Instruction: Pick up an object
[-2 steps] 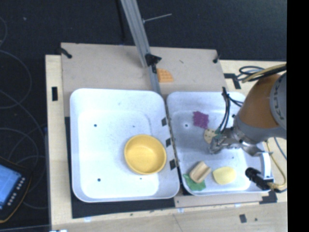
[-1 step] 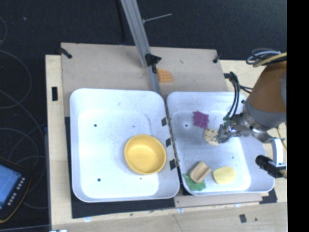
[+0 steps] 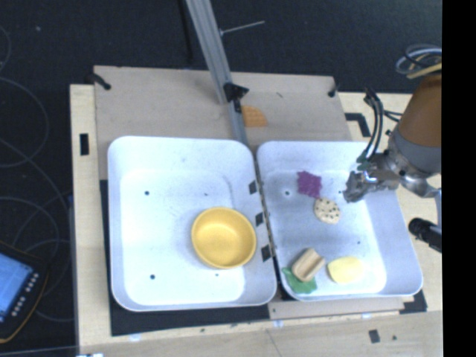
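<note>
The tabletop [image 3: 171, 99], pale wood, fills most of the frame, and its lower left corner runs out of the picture. On it sit two shallow white bins side by side. The left bin [image 3: 141, 169] holds a yellow bowl [image 3: 223, 237] in its lower right part, mouth up. The right bin [image 3: 394, 262] has part of its upper right rim hidden by the arm [image 3: 424, 121], which comes in from the right edge of the frame and is cut off there. The end effector [image 3: 355, 186] hangs over the upper right of that bin, small and dark; whether it is open or closed I cannot tell, and nothing can be seen gripped in it. Near it, to the lower left, lies a round speckled cookie-like disc [image 3: 326, 210]. A purple piece [image 3: 309, 183] lies up and left of the disc. At the bin's lower edge a yellow lump [image 3: 346, 270] lies with its long axis across the frame, beside a tan block [image 3: 307, 262] angled toward upper right, resting on a green scrap [image 3: 301, 283]. No writing can be read anywhere
</note>
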Controlling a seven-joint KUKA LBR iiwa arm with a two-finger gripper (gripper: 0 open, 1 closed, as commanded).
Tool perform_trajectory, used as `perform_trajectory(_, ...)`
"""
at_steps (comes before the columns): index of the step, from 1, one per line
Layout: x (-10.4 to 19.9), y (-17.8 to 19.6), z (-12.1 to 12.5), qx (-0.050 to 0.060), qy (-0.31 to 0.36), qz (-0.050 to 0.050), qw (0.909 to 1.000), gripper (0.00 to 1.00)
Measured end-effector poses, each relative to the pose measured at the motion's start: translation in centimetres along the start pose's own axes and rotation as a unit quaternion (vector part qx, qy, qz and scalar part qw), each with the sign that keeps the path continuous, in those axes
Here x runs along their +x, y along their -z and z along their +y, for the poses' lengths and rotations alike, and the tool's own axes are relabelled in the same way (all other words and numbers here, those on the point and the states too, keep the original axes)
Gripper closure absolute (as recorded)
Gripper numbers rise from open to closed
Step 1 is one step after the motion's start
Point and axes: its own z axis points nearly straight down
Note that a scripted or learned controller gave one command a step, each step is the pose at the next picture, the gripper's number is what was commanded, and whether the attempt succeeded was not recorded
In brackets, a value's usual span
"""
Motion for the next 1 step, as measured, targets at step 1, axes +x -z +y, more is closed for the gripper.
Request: perform_trajectory(1,-0.11,1.94,0.11,0.002,0.0,0.001,1.0,1.0)
